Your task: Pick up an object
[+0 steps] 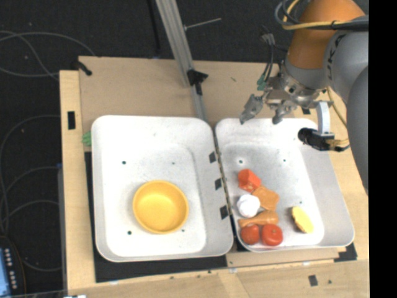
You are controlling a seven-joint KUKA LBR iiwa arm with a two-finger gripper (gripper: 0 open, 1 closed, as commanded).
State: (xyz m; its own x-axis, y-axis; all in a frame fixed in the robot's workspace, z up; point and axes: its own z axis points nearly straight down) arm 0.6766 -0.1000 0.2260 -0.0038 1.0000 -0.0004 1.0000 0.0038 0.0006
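My gripper (263,115) hangs over the far edge of the right bin (322,185), fingers spread apart with nothing between them. Well below it, in the near part of that bin, lie several small items: an orange-red block (249,180), a tan orange piece (267,198), a white round object (249,205), an orange stick (260,219), two red tomato-like balls (250,233) (272,234) and a yellow piece (302,219). A yellow bowl (160,206) sits in the left bin (118,148).
A slanted metal bar (180,48) rises behind the bins near their dividing line. A black fitting (313,137) sits at the right bin's far right rim. The wooden bench (130,79) surrounds the bins.
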